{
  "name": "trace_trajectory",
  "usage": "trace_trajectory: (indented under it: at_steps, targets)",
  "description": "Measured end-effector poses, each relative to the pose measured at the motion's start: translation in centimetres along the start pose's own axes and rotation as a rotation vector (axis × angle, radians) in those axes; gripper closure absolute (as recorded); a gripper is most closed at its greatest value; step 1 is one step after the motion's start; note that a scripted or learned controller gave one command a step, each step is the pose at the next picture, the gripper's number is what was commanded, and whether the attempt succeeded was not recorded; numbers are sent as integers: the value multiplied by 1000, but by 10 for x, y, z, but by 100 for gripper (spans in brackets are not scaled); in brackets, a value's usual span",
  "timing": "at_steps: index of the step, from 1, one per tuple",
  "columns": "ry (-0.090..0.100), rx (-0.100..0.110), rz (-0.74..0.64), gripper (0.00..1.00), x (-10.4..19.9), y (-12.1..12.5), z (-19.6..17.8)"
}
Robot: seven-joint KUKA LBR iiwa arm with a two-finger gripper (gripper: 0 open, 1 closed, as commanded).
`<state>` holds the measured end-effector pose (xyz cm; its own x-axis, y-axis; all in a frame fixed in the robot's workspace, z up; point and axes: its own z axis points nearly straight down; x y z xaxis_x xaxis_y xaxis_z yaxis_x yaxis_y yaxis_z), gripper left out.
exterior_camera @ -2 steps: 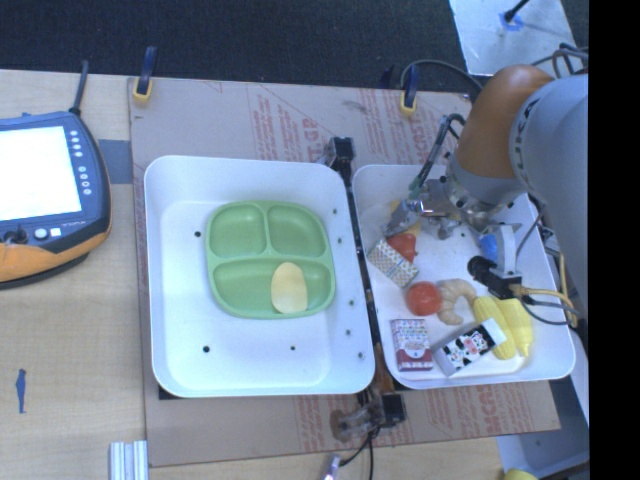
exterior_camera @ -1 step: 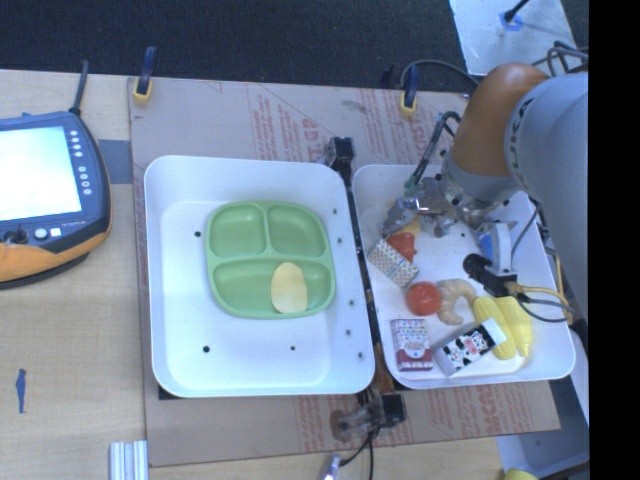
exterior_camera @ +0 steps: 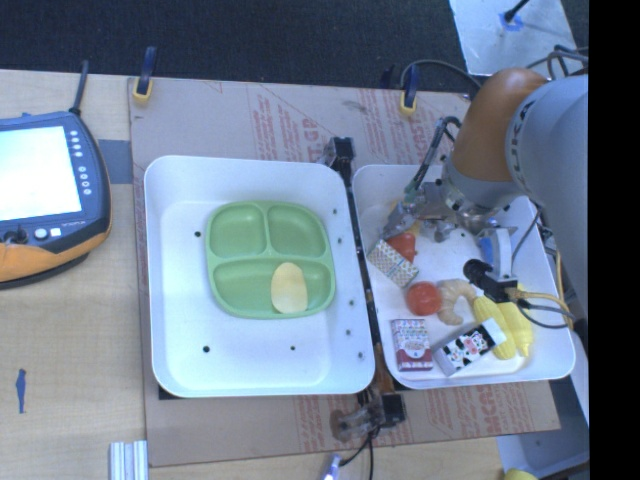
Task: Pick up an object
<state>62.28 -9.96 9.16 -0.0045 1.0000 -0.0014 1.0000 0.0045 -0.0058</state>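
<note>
The arm (exterior_camera: 520,138), grey with an orange band, reaches in from the right and bends down over the far part of the right bin (exterior_camera: 560,358). The left bin (exterior_camera: 180,358) lies beside it, the two touching along their inner rims. In the left bin sits a green divided plate (exterior_camera: 250,248), and a pale yellow oval piece (exterior_camera: 289,287) rests in its near compartment.

The gripper (exterior_camera: 412,220) hangs low in the far left part of the right bin. Whether its jaws are apart or closed cannot be told at this angle, and nothing can be made out between them. Just below it lies a small red object (exterior_camera: 402,245), touching or nearly touching the tool, with a patterned packet (exterior_camera: 392,264) right beside that, toward the bin's left wall.

Farther toward the near side lie a red tomato-like ball (exterior_camera: 423,297), a pale lumpy piece (exterior_camera: 455,298) next to it, a yellow corn cob (exterior_camera: 503,328) to the right, a black-and-white carton (exterior_camera: 468,347) and a small red-and-white box (exterior_camera: 410,345) at the near edge. These are all well clear of the gripper.

A handheld control pendant (exterior_camera: 45,193) with a bright screen rests on the bench to the left of the bins.
</note>
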Motion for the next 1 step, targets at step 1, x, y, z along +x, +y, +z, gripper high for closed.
trace_trajectory:
  at_steps: [1]
  targets:
    - [0,1,-1,100,-1,0,-10]
